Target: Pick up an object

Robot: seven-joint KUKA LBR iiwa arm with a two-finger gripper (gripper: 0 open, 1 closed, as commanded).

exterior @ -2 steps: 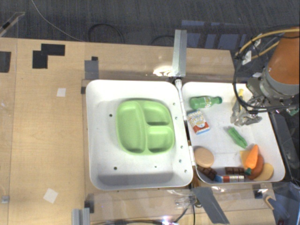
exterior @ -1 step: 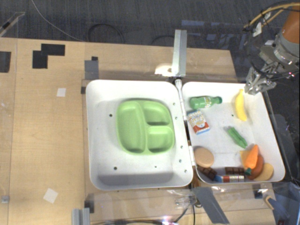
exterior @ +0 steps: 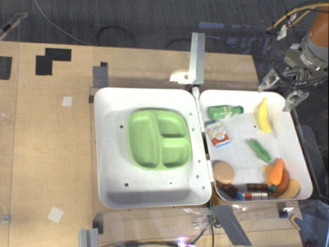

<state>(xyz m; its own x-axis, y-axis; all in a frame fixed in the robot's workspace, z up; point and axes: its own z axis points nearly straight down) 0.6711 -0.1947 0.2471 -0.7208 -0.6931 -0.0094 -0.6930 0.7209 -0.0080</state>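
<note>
While the wooden tabletop (exterior: 46,153) spans the view, two white bins sit side by side. The left bin (exterior: 110,153) holds a green divided tray (exterior: 157,138). The right bin (exterior: 241,133) holds a green bottle (exterior: 224,111) at 11 o'clock, a banana (exterior: 263,115) at 1 o'clock, and a carrot (exterior: 275,173) at 5 o'clock. The hand (exterior: 281,89), fingers spread and holding nothing, hangs over this bin's 1 o'clock corner, just beside the banana.

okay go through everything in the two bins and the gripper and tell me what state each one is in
Gripper: open, above the right bin's far right corner, holding nothing.
Green divided tray: right side up in the left bin.
Green bottle: lying on its side.
Banana: lying flat, unpeeled.
Small carton: lying flat.
Green pepper: lying loose.
Carrot: lying against the near right pile.
</note>
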